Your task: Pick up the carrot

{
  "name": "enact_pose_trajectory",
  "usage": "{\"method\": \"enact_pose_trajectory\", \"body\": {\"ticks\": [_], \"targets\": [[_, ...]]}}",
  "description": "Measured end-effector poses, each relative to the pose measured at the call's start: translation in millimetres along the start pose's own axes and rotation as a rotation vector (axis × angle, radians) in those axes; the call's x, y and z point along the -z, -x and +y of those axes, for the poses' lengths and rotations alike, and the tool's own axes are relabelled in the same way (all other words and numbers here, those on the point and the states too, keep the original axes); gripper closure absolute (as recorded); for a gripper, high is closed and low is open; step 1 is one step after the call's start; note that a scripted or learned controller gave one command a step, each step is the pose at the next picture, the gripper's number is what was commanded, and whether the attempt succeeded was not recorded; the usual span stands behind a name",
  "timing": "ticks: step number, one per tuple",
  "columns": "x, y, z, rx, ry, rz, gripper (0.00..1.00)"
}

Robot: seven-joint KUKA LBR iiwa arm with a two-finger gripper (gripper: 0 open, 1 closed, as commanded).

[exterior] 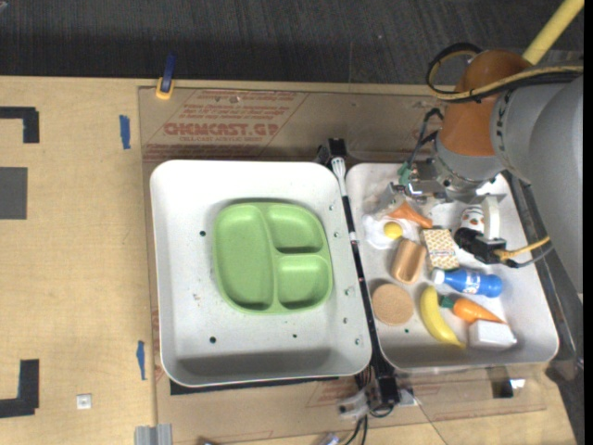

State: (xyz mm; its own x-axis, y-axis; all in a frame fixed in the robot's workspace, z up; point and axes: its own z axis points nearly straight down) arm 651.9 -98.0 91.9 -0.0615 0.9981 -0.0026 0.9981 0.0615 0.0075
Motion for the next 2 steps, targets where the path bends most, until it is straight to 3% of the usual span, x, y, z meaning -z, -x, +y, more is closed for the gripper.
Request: {"method": "enact_pose_trajectory", "body": {"ticks": [1,2], "targets": [[12,-1,3,0.003,0.01,0.0,1.0],[97,-51,21,-0.193,0.003,0.001,1.0]]}}
